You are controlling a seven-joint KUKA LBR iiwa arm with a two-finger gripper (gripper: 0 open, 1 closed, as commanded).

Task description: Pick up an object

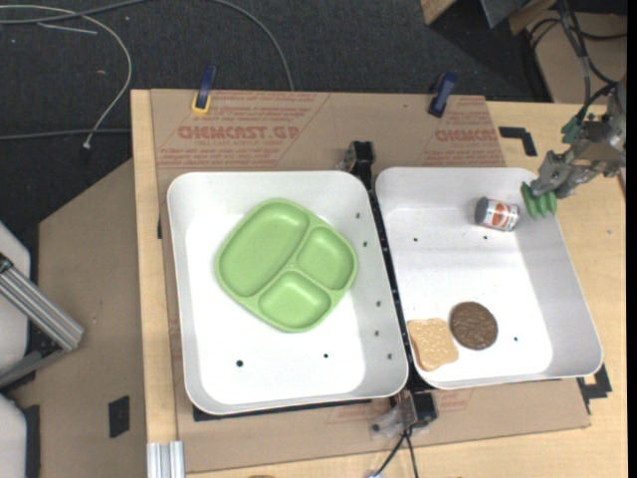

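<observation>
Dark carpet floor with loose cables round a cardboard-topped bench (299,132); you've got two shallow white bins side by side on it.

Right white bin (557,297): small cylindrical can with a red-and-white label (496,214) lies on its side near the far right corner, just off the bin's far wall. Nothing is gripping it.

Gripper (540,203), green-padded fingers (546,205), sits just right of the can at the bin's right rim, close beside it. Can't tell whether it touches the can. The can isn't between the fingers, and how wide they stand you can't read from this angle.

Same bin, near left corner: round dark-brown cookie-like disc (473,325), with a tan bread-slice-shaped piece (433,344) touching it on the left, up against the bin's left rim.

Left white bin (189,267): light-green three-compartment plastic plate (286,264) lies flat around the middle, rotated diagonal to the bin's edges.

Two blue clamps (205,86) hold the cardboard at the bench's far edge.
</observation>
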